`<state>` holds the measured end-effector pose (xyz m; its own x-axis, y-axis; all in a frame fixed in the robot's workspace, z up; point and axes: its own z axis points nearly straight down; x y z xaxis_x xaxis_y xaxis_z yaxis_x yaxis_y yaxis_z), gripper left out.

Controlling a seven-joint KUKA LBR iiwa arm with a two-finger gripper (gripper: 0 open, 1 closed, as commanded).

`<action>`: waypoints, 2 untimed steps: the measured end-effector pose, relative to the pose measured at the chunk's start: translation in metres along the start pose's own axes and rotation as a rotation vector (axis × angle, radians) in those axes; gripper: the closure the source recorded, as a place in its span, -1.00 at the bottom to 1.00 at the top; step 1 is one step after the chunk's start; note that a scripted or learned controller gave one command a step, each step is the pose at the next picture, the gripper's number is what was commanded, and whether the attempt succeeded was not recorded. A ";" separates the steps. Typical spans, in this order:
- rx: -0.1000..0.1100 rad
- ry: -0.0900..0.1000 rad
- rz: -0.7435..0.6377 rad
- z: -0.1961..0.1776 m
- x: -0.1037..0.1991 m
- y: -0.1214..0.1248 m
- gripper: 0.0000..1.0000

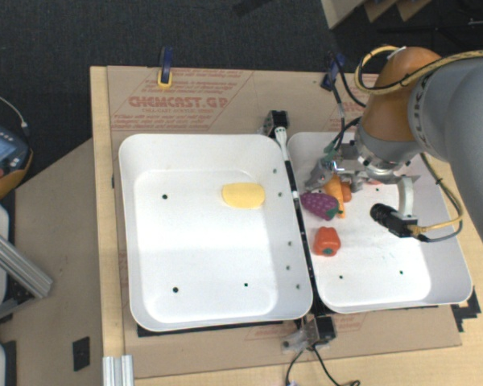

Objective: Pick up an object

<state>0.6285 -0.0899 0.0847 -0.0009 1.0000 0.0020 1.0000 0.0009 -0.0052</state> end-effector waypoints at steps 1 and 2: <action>-0.006 -0.002 0.002 -0.011 -0.002 0.002 1.00; -0.004 0.004 -0.007 -0.104 0.084 -0.097 1.00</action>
